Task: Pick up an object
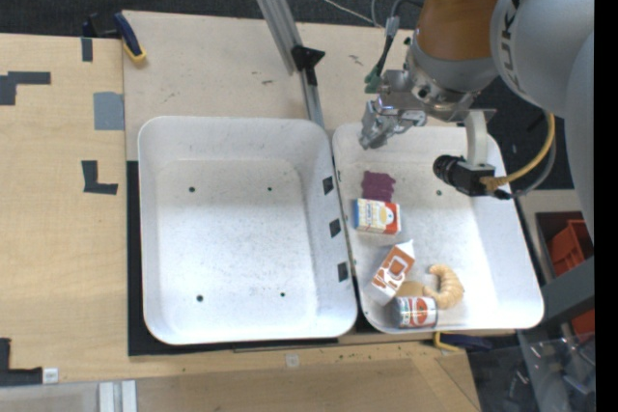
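Note:
My gripper (373, 136) hangs over the far left corner of the right bin (492, 236), with nothing seen in it. Below it in that bin lie a dark purple block (379, 185), then a small white, orange and blue carton (377, 217). Nearer the front edge are an orange and white carton (393, 270), a tan croissant-shaped piece (446, 283) and a red can (415, 312) on its side. The gripper stands a short way above and behind the purple block, apart from every object.
The left bin (232, 227) sits beside the right one, their rims touching in the middle. A slanted metal pole (280, 14) with a black clamp rises behind the bins. A black cable fitting (463, 174) hangs from the arm over the right bin.

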